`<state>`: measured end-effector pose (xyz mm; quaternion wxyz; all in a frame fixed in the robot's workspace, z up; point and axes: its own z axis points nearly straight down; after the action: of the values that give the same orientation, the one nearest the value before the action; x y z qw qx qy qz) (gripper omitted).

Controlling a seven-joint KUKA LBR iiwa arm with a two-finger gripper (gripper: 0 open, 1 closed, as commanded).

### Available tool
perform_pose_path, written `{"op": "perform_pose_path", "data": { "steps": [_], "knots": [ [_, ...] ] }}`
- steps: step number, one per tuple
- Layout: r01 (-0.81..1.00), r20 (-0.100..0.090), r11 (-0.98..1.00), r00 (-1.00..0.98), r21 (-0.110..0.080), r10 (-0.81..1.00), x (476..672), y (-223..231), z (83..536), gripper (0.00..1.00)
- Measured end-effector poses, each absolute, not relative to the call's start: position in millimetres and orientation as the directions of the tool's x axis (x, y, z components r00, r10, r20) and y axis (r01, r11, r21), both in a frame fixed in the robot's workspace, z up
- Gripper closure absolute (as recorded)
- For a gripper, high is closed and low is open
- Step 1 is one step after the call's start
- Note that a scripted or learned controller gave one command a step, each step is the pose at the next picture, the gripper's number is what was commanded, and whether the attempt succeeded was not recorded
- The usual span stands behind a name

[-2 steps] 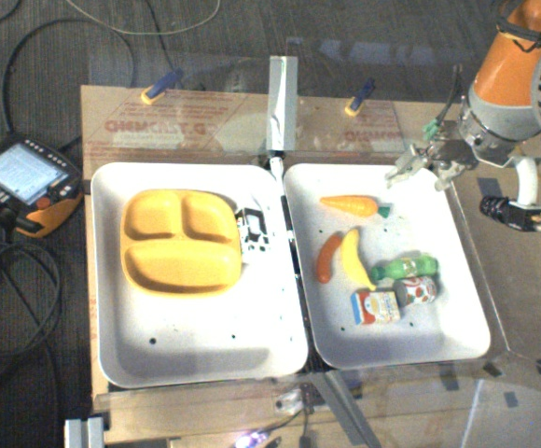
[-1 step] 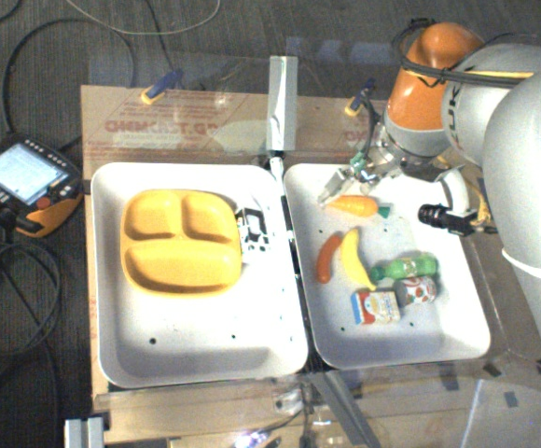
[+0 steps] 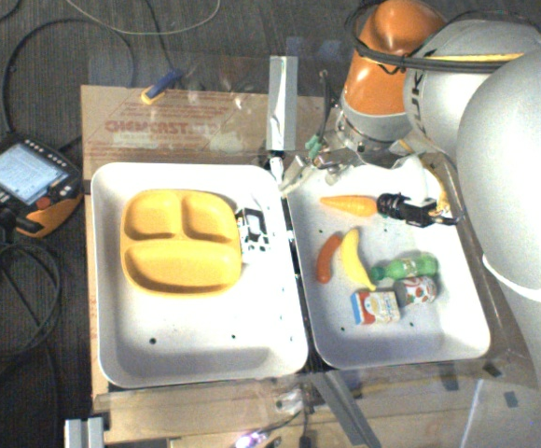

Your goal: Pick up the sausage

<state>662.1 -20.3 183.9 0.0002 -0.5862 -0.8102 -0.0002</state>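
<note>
The sausage (image 3: 326,257) is a reddish-brown link lying lengthwise in the right bin (image 3: 457,343), near its left wall, with nothing gripping it. A yellow banana (image 3: 353,258) lies right against its right side. My gripper (image 3: 297,168) hangs above the far left corner of the right bin, close to the divide between the two bins. It is well behind the sausage and apart from it. Nothing shows between its tips.
An orange carrot (image 3: 350,205) lies behind the sausage. A green bottle (image 3: 403,269), a small carton (image 3: 375,307) and a can (image 3: 418,290) sit to its right. The left bin (image 3: 112,343) holds a yellow divided plate (image 3: 181,241) and a small black-and-white thing (image 3: 255,230).
</note>
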Motion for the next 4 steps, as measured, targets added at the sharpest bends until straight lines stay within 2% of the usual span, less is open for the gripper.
{"op": "perform_pose_path", "data": {
  "steps": [1,2,3,4],
  "knots": [
    [0.989,0.001,0.146,-0.146,-0.001,0.989,667.9,-2.6,183.3,0.0],
    [0.999,0.001,-0.036,0.036,-0.004,0.999,615.3,-8.2,182.8,0.0],
    [0.999,0.002,-0.036,0.036,-0.006,0.999,615.4,-8.6,191.0,1.0],
    [0.986,-0.005,0.166,-0.166,-0.001,0.986,634.3,-78.4,276.8,1.0]
  ]
}}
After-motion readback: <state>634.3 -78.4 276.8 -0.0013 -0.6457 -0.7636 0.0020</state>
